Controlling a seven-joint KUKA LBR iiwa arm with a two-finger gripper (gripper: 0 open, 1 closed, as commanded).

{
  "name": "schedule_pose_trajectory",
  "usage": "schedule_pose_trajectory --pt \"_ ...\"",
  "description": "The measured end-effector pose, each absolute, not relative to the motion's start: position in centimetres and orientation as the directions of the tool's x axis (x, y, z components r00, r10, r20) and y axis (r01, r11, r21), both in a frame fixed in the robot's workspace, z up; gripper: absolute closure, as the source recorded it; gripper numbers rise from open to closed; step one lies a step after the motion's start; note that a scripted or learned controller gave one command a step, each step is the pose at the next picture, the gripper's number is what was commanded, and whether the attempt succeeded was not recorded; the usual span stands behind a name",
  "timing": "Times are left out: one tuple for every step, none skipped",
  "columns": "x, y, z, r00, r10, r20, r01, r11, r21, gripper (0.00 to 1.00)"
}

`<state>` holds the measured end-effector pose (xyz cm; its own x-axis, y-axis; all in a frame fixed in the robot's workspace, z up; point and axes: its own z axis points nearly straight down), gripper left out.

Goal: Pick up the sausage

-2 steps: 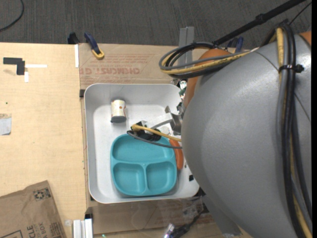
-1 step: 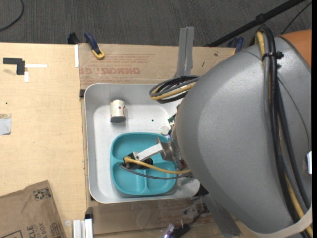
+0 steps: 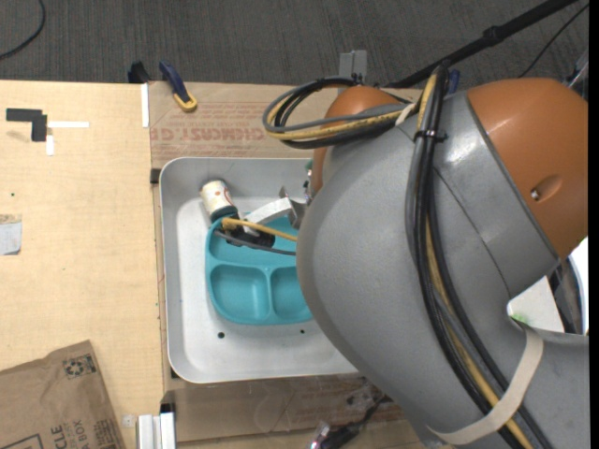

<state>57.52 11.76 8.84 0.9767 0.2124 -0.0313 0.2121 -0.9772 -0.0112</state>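
Jaws: at the end of the arm over the bin's upper middle, above the tray's far compartment; the arm's bulk covers them, so I cannot tell whether they are open or closed.
Sausage: I cannot tell where it lies; the arm hides the right part of the bin.
Teal moulded plastic tray (image 3: 245,297): smooth and glossy with rounded corners and raised dividers. Two small compartments face the near side and a wider one sits beyond them. It lies flat in the bin, its right end under the arm.
Short pale cylinder with a dark reddish end (image 3: 215,196): on the bin floor near the far left corner, just beside the tray's far edge.
Shallow white bin (image 3: 182,344): matte, with rounded corners and a low rim. There is a bare strip of floor along its left wall and a wider bare band along its near wall.
Grey arm (image 3: 393,279): smooth rounded casing with an orange band (image 3: 533,157). Black and yellow cables (image 3: 318,120) loop over it.
Surface (image 3: 75,251): pale wood grain, broad and open left of the bin.
Brown cardboard box (image 3: 51,405): at the near left corner of the surface, well apart from the bin.
Blue and yellow clamp (image 3: 176,86): at the far edge, beyond the bin.
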Motion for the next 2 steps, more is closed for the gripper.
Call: schedule_pose_trajectory --pt "57.1 11.6 9.3 0.976 0.21 -0.049 0.21 -0.978 -0.013 1.0" --pt "53.3 14.0 18.9 0.926 0.378 -0.007 0.378 -0.926 0.0 1.0"
